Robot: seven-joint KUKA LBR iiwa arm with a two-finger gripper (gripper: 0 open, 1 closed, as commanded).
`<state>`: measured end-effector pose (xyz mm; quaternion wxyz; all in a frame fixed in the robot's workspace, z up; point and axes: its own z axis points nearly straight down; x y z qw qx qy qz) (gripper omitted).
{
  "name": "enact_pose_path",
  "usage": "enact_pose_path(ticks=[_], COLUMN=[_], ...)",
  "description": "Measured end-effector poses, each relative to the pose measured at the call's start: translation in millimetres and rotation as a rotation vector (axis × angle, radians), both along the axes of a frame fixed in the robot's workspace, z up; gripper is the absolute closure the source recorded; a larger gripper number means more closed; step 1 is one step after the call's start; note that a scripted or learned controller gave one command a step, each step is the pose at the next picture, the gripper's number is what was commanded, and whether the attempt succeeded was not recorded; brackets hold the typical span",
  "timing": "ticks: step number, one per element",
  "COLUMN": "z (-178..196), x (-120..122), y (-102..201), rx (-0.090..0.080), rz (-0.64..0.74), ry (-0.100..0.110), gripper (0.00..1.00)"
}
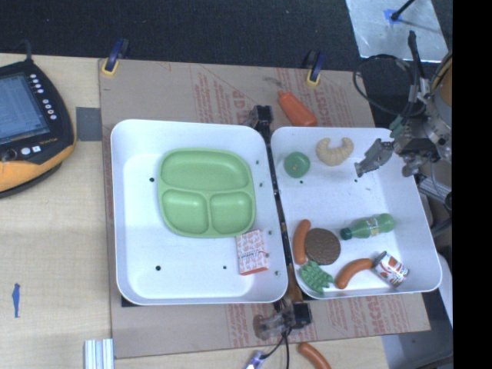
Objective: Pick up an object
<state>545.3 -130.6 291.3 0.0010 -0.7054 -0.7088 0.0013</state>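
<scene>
Here, at the bottom edge of the frame, we see an orange sausage-shaped piece point(314, 354) lying on the brown cardboard sheet point(184, 83), outside the bins. Just above it, along the lower rim of the right bin point(430, 241), we find a cluster: a leafy green toy point(314, 276), an orange sausage point(352, 273) whose long axis rises toward the upper right, and a small red and white can point(390, 268) tipped on its side. Beside them lie a flat, round brown patty point(322, 246) and a reddish sausage point(300, 241) standing nearly vertical in the picture. Slightly higher, a glossy green bottle point(368, 227) lies on its side, long axis almost horizontal, with what looks like its neck toward the left.

In the left bin point(127, 206) we see a smooth pale-green compartment tray point(206, 192) and a red-printed white packet point(251, 253) near its lower right corner.

Farther up in the right bin sit a round green ball point(297, 164) and a curved, beige croissant shape point(334, 150). The gripper point(372, 158) hangs at the upper right of that bin, its dark fingers slightly parted with nothing between them, near the croissant but apart from it.

Beyond the bins, an orange carrot-like piece point(296, 108) lies on the cardboard, pointing to the upper left, and a pendant with a screen point(31, 125) rests at the far left.
</scene>
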Motion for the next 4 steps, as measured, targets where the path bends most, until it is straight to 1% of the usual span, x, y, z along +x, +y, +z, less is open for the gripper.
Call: enact_pose_path(ticks=[1,2,3,4], z=[-138.0,-51.6,-200.4,-199.2], x=[-69.6,26.3,27.1,110.8], y=[6.0,-55.4,39.6,-21.8], rx=[0.0,-0.001,0.0,0.0], rz=[0.001,-0.001,0.002,-0.001], ry=[0.001,-0.002,0.002,-0.001], gripper=[0.0,0.0,0.0,0.0])
